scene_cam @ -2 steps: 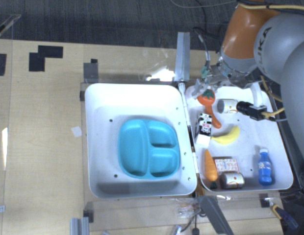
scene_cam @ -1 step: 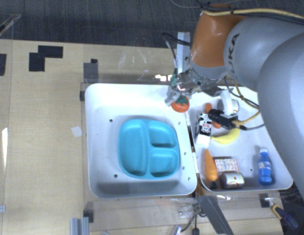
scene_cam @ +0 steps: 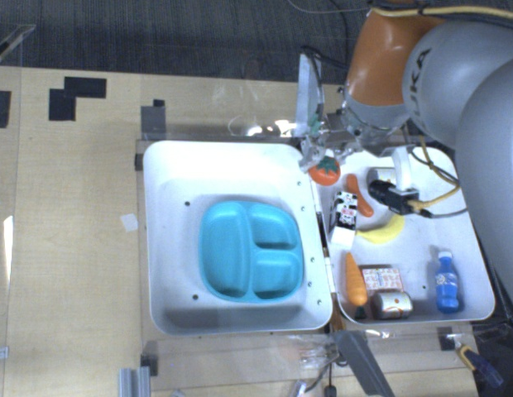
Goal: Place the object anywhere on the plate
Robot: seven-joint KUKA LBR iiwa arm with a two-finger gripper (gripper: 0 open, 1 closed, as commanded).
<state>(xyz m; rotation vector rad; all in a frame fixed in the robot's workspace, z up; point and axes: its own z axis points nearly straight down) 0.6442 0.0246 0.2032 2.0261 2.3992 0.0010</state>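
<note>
Where bins meet — arm (scene_cam: 455, 73) over tomato (scene_cam: 326, 172).

Left bin (scene_cam: 170, 222) holds a blue three-compartment plate (scene_cam: 250, 251). The gripper (scene_cam: 323, 157) sits above the divide between the bins, with a small orange-red tomato-like object (scene_cam: 326, 172) at its fingertips. Right bin (scene_cam: 467, 246) contains a carrot (scene_cam: 354, 278), banana (scene_cam: 384, 231), blue bottle (scene_cam: 445, 283), can (scene_cam: 392, 305) and small box (scene_cam: 381, 279).

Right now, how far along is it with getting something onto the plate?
Done: a small orange-red object is up at the gripper, above the divide between the bins. In hand: carrying it, though the grip itself is unclear. Left: setting it on the blue plate, which holds nothing.
</note>
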